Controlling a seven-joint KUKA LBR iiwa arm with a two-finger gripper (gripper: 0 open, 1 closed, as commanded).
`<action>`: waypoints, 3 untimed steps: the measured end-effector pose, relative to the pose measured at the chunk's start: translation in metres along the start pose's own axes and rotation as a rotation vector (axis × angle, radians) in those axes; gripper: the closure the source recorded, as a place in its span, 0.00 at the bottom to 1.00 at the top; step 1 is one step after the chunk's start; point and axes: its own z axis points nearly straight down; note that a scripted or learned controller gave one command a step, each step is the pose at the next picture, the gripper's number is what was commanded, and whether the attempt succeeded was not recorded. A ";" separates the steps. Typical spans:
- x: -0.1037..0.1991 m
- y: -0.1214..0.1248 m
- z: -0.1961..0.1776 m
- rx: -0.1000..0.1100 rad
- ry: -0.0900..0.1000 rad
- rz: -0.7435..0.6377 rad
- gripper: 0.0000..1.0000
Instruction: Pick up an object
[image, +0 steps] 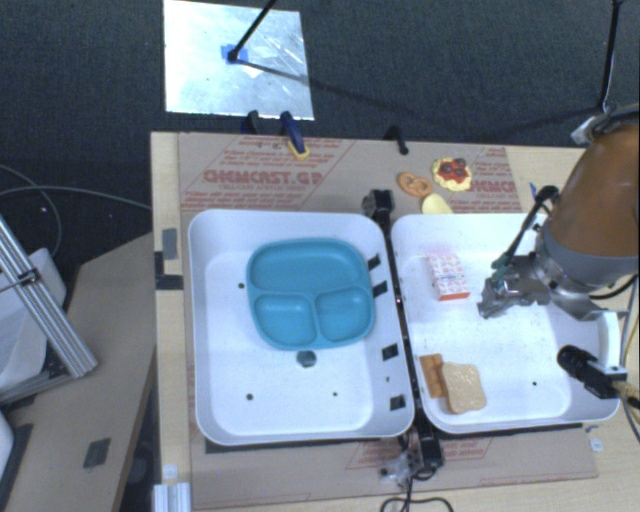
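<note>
Nothing is being carried yet: no object is seen between the fingers of the gripper (497, 300), so the pick-up is judged to be undone and the whole grasp and lift are being left for later. The gripper is being held low over the bare middle of the right bin (570, 405), reached in from the right under the orange band of the arm (600, 200). How wide it is set cannot be told, since the tip is being shown only as a small dark cluster.

The nearest candidate, a small box (446, 275), is lying just beside the gripper, toward the divider between the bins. It is being shown as white with a pink or red pattern and a red lower edge, lying flat. Two flat tan pieces, a cracker (432, 374) and a slice of toast (465, 387), are lying touching each other near the front wall of the same bin.

A blue divided plate (310, 292) is resting in the left bin (215, 300), well apart from the gripper.
</note>
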 end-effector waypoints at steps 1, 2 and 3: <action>0.000 0.001 -0.011 -0.003 0.000 -0.002 1.00; 0.076 0.002 0.018 0.003 0.003 -0.008 1.00; 0.122 -0.030 0.008 0.002 0.002 -0.006 1.00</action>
